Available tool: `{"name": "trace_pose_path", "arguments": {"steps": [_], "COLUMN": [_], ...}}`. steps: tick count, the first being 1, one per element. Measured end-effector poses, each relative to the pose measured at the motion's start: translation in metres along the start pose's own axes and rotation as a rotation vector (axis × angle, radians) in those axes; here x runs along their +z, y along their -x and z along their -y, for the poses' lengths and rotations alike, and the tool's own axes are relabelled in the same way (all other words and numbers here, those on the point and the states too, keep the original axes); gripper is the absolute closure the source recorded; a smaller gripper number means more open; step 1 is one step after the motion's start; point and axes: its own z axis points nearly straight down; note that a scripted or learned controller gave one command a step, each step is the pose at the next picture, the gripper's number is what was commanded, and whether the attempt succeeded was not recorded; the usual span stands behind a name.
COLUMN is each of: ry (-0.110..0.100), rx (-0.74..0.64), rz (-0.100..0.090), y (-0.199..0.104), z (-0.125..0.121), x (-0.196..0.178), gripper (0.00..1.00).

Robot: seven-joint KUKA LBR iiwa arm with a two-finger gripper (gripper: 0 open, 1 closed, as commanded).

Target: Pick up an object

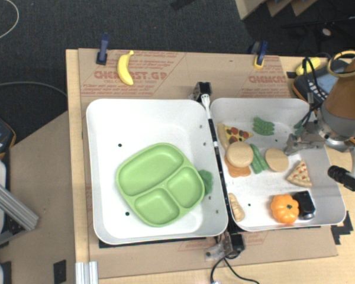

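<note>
Worktop (165, 70) carries two white bins side by side. Left bin (106, 129) holds a green divided plate (160, 184). Right bin (325, 200) holds the toy food: pumpkin (284, 209) near the front edge, burger (239, 158) just beside the round biscuit (277, 160), two pizza slices (299, 174) (234, 135), green leafy piece (263, 126) at the back. Banana (125, 67) lies on the worktop outside both bins. Arm's jaws (305, 139) sit over the right bin's right side, above the biscuit; can't tell if wide or narrow, nothing visibly gripped.
</note>
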Motion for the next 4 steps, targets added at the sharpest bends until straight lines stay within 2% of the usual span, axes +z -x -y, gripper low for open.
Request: {"name": "trace_pose_path", "arguments": {"steps": [1, 2, 3, 4], "ry": [0.019, -0.010, 0.013, 0.016], "rx": [-0.009, 0.006, -0.003, -0.012], "rz": [0.003, -0.002, -0.010, 0.000], "y": [-0.062, -0.024, -0.003, -0.087], "z": [-0.020, 0.059, 0.061, 0.042], "x": [-0.127, -0.026, -0.012, -0.100], "gripper": [1.00, 1.00, 1.00, 1.00]}}
